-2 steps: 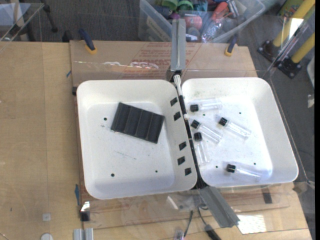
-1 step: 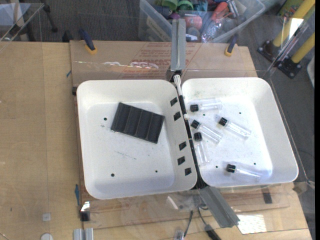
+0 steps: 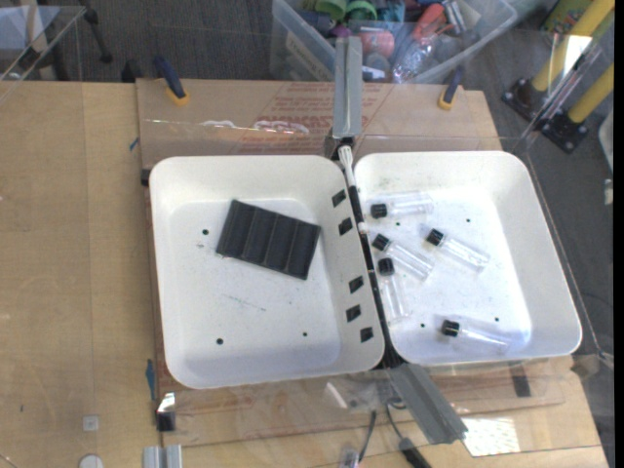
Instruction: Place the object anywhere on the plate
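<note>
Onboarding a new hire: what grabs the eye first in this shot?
The dark ribbed plate lying at a slant in the left bin stands out most against the white. Next, the clear vials with black caps scattered across the right bin, then the clear tub of colourful clutter behind the bench.

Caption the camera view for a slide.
Dark ribbed plate in the left bin; clear black-capped vials scattered in the right bin.

A light wooden bench [image 3: 68, 261] seen from above, against a dark floor.

Behind the bench, a clear plastic tub [image 3: 390, 18] is filled with bright, mixed items. A brown cardboard sheet [image 3: 253, 115] is laid on the bench top. Yellow and black equipment [image 3: 570, 57] is seen at the upper right.
</note>
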You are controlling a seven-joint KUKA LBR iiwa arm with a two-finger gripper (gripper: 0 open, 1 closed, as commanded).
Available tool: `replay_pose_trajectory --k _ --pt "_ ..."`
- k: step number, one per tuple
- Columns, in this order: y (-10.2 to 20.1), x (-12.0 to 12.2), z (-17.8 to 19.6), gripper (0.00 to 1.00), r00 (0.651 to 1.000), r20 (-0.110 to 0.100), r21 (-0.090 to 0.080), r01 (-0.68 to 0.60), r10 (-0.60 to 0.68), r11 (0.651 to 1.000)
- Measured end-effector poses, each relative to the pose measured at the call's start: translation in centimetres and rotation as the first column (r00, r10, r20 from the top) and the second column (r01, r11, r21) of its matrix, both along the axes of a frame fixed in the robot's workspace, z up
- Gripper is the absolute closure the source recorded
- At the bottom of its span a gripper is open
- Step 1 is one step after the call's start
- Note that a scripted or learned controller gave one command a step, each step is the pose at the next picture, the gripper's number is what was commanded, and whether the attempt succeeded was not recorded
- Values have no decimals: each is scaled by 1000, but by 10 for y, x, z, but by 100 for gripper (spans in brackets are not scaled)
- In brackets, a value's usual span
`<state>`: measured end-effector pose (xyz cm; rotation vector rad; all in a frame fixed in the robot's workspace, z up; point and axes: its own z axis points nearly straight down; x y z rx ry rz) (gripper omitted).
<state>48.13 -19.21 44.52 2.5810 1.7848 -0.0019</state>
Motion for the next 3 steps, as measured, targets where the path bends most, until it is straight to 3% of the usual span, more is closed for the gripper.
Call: replay_pose_trajectory --k 1,2,3 --pt "0 1 10 100 1000 1 -3 -2 2 1000" --pt "0 1 10 0 1000 1 -3 -2 2 1000" --pt "0 2 21 100 1000 3 -6 -3 3 1000"
